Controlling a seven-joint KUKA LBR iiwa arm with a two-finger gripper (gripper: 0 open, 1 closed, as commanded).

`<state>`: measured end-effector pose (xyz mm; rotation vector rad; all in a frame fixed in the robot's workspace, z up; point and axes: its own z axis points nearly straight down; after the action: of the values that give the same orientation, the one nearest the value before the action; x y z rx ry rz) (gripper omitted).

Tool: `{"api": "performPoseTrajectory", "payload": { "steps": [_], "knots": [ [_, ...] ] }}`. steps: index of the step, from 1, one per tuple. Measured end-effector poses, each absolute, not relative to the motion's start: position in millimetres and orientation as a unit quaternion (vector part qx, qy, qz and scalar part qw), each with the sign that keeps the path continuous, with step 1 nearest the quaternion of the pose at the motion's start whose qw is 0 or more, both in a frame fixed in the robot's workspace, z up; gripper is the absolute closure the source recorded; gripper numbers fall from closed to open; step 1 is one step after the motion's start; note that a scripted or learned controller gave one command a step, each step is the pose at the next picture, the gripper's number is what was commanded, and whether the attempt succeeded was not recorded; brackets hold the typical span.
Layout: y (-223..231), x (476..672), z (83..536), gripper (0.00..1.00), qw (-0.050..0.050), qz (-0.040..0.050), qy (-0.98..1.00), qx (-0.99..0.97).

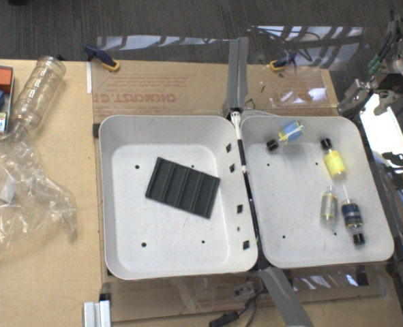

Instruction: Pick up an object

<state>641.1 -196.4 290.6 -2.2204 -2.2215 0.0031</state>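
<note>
Roughly, from left to right:

1. A dark ribbed panel (182, 187) lies flat and slightly askew in the left bin (119, 251), alone there.
2. 4 small bottles lie in the right bin (283, 247): a blue-and-yellow one (287, 134) near the back, a yellow one (333, 162), a clear one (329, 207) and a dark blue one (352, 219) just beside it.
3. Metal parts and cables (385, 67) crowd the right edge, beyond that bin.
4. Cardboard (160, 90) behind the bins bears red print, upside down and hard to read.

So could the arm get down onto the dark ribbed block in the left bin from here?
Probably yes. The dark ribbed block lies flat and alone in the left bin, away from the walls, with nothing above it. The arm must cross the right bin first.
</note>
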Motion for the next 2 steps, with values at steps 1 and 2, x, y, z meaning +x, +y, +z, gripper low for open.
{"api": "performPoseTrajectory", "payload": {
  "steps": [1,2],
  "knots": [
    [-114.2,610.7,191.7,0.00,0.002,0.0018,-0.693,-0.721],
    [-103.3,559.7,90.8,0.00,0.001,0.0010,-0.685,-0.728]
  ]
}}
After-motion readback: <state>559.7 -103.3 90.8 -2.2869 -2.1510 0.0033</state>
